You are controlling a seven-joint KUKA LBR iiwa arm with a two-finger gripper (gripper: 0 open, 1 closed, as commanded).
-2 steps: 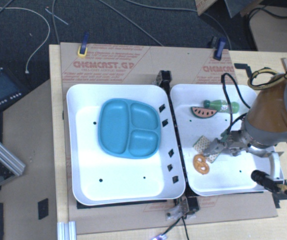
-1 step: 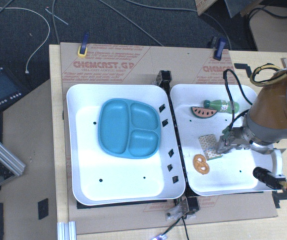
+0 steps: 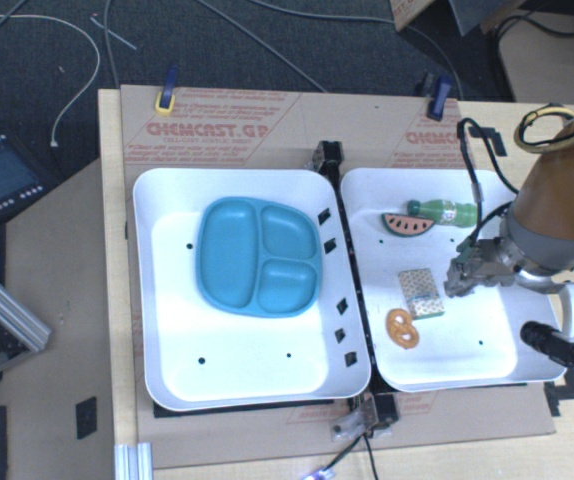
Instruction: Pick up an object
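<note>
Pincer (image 3: pixel 464 276) tips indistinct, just beside patterned packet (image 3: pixel 421 293) in right bin (image 3: pixel 487 358).

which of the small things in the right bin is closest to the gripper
The speckled grey packet, lying just left of the gripper. The pretzel sits lower in the bin, and the watermelon slice and green bottle lie farther up.

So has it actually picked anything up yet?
Not yet, as far as I can see. The end effector sits low in the right-hand white bin, beside the small patterned packet. The pretzel-shaped toy, watermelon slice toy and green bottle all lie untouched. Grasping and lifting remain.
</note>
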